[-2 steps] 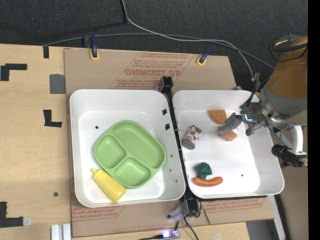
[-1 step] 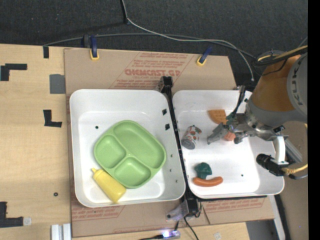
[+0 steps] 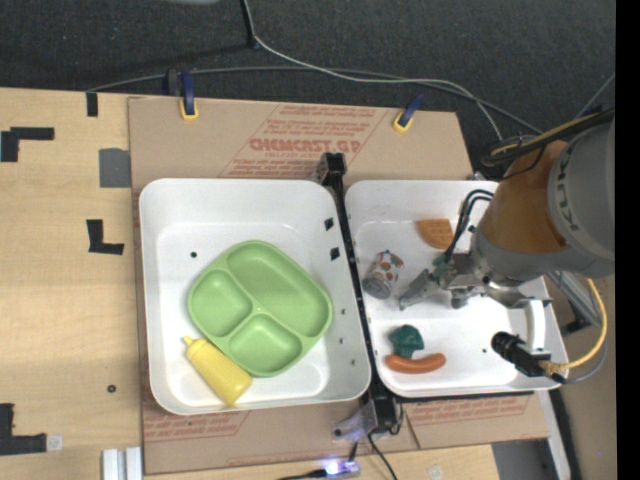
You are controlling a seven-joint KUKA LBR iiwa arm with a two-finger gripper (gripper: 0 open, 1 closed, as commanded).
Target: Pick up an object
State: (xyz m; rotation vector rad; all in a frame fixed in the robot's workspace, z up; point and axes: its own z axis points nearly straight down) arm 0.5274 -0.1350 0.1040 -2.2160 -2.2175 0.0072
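While beside hotdog: broccoli (right bin)

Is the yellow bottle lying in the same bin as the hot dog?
No, the yellow bottle lies in the left bin; the hot dog lies in the right bin.

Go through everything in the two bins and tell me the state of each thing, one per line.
Green divided plate: flat in left bin, right way up.
Yellow bottle: lying on its side, by the plate's lower-left edge.
Small can: tipped over in right bin.
Hot dog: lying flat.
Green toy: resting above the hot dog.
Orange piece: lying flat.
Gripper: beside the can.
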